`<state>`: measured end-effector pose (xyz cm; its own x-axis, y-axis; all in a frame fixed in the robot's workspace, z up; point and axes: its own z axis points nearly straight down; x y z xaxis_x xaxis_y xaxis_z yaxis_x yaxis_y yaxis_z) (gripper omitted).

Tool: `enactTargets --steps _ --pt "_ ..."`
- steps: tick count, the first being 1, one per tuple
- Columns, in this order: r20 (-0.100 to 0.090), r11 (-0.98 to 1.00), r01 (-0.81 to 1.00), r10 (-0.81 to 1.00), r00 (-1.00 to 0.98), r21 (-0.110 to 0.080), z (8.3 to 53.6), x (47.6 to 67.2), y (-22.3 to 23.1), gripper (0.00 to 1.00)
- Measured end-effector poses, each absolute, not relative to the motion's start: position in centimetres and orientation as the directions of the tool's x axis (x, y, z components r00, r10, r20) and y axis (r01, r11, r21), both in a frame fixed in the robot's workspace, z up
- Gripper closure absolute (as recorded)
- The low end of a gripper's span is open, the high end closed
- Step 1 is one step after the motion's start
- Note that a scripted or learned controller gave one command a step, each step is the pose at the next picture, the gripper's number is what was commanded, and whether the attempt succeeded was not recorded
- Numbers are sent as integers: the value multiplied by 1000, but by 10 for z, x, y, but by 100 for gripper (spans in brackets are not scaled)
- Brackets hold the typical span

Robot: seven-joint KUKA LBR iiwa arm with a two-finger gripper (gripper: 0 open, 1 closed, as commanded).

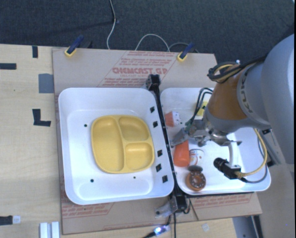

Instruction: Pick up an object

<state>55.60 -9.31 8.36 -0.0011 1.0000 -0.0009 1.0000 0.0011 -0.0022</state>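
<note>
One orange object (181, 153) lies just beside the hand (191, 133) — grip seemingly hidden, cannot tell.

The bench (19, 148) carries a brown cardboard sheet (138, 68). On the sheet sit two white bins side by side: the left bin (71, 133) at nine o'clock, the right bin (257, 182) at three.
</note>
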Motion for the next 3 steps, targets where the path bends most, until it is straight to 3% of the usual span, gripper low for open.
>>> enactTargets --steps 1,2,3 --pt "-2 2 1000 1000 -2 0 95 557 -93 100" --pt "0 0 1000 1000 0 1 154 550 -96 100" --pt "-1 1 1000 1000 -1 3 208 561 -98 100"
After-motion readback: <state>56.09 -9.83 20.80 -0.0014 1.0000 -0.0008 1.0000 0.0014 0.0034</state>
